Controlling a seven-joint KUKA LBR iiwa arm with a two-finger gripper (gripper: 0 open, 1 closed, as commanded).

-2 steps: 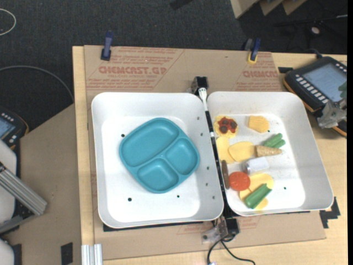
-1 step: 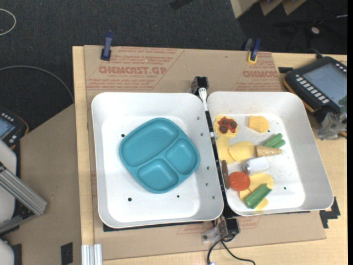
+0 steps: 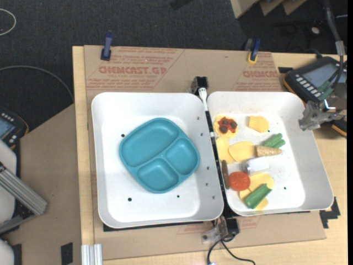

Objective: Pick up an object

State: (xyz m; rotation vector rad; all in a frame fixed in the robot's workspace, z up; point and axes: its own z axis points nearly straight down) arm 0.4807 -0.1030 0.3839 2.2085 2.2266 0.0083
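Note:
The right bin [image 3: 309, 170] holds a pile of toy food along its left half. In it are a yellow piece with red spots [image 3: 226, 125], a yellow wedge [image 3: 257, 123], a cone [image 3: 267, 150] beside a green piece [image 3: 274, 141], a white cylinder [image 3: 257, 164], a red tomato [image 3: 239, 180] and a green vegetable [image 3: 257, 195]. My gripper [image 3: 310, 117] hangs at the bin's upper right rim, well apart from the food, with nothing seen in it.
The left bin [image 3: 110, 192] carries a blue divided plate [image 3: 159, 154]. A black pendant [image 3: 311, 79] lies at the far right behind the arm. Clamps [image 3: 106, 46] [image 3: 253, 50] sit on the board's back edge. A black divider [image 3: 207, 120] runs between the bins.

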